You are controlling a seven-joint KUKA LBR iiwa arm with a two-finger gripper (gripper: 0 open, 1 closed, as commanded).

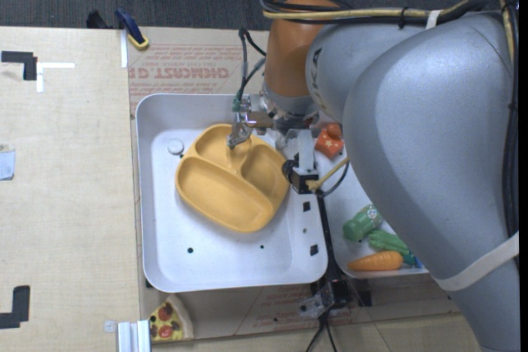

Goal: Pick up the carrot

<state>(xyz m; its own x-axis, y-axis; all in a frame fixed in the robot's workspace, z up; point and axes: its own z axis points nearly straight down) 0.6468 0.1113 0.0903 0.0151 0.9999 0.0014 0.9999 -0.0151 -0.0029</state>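
Dark carpet lies beyond a pale wooden bench (66, 202) bearing two white bins. From the right the grey arm (429, 144) leans over them, its orange band (289, 53) above the wrist, the gripper (241, 132) low over a yellow divided plate (231, 181) in the left bin (223, 260). Whether the jaws are released or clenched I cannot tell. Red mirrored lettering on the cardboard (186, 70) behind cannot be read. An orange, tapered carrot (377, 261) lies in the right bin's near corner, just beside a green toy (370, 228).
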